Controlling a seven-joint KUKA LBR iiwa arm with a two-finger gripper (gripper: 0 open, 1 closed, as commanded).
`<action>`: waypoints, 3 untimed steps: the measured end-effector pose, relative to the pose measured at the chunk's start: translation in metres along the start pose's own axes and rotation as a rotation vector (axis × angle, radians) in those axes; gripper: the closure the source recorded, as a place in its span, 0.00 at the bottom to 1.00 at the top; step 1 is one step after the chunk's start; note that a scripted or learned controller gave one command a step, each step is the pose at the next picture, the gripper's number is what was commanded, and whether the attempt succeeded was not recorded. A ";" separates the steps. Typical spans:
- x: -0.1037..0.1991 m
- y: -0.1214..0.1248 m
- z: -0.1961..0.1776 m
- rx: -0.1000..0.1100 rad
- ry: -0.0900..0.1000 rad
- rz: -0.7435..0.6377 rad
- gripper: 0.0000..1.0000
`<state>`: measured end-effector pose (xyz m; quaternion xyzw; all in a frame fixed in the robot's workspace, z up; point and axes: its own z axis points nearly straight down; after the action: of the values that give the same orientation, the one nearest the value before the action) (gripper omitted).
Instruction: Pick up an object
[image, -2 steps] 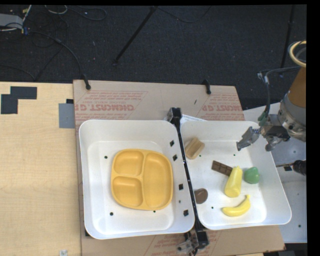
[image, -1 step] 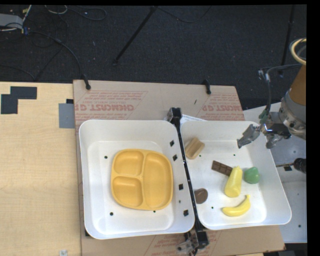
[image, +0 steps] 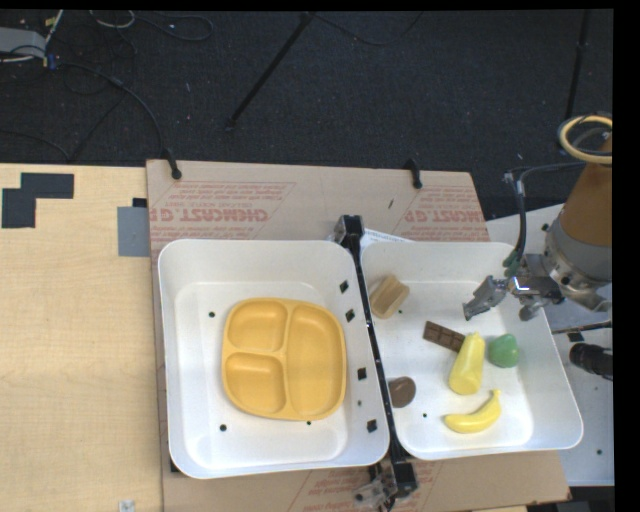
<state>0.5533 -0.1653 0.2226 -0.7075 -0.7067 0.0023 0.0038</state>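
While the task names no particular object, the nearest candidate to the gripper (image: 505, 297) is the green ball (image: 503, 350), lying in the right bin (image: 560, 425) just beside the upper end of the yellow cylinder (image: 467, 364), at about four o'clock from that bin's centre. It looks light and probably hard plastic or foam; being rounded and smooth, it may roll or slip out of a two-finger pinch, so the jaws should close across its widest part, from the side away from the cylinder. It appears as a small, plain green rounded shape, partly tucked against its yellow neighbour. The gripper hangs above the bin's three o'clock edge, just up from the ball, with its two fingers spread apart and nothing between them. Other contents of the right bin: a tan block (image: 388, 296) at eleven o'clock, a dark brown bar (image: 443, 336) near the centre, a brown disc (image: 401, 391) at eight o'clock against the dividing wall, and a yellow banana (image: 473, 415) at six o'clock. A yellow compartment plate (image: 284, 358) lies in the left bin (image: 185, 300). Both bins rest on the table (image: 70, 350).
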 end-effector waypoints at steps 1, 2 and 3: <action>0.004 -0.002 0.064 0.001 0.001 -0.001 0.00; 0.009 0.003 0.110 -0.002 0.000 -0.001 0.00; 0.008 0.004 0.097 -0.005 -0.001 0.001 1.00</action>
<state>0.5562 -0.1574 0.1255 -0.7079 -0.7063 0.0009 0.0018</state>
